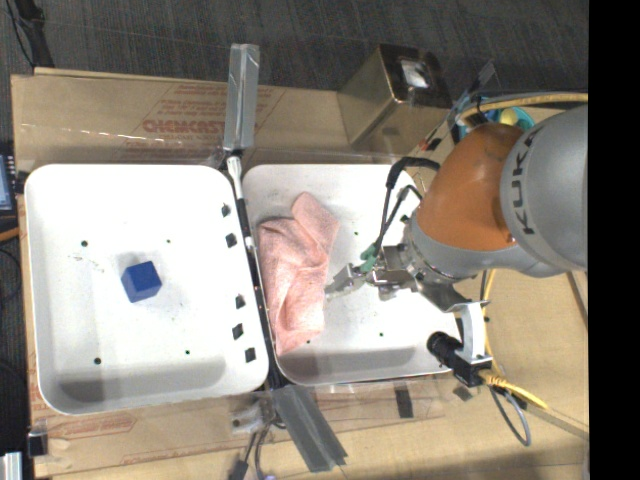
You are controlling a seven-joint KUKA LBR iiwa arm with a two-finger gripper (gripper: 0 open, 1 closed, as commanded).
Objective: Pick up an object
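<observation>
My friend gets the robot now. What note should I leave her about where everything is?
Gripper: low in the right bin, tips right at the pink cloth's edge; I can't tell whether it grips anything.
Cloth: crumpled along the right bin's left side, lying on the floor of the bin.
Blue cube: alone in the left bin, untouched.
Done: arm has reached the cloth.
Left: grab something and lift it.

Lighting is bright and even from overhead. The white bins (130, 193) are close to overexposed, with soft grey shadows along their near walls. The floor (300, 8) at the top is dim. Focus is slightly soft throughout; fine detail is grainy.
</observation>
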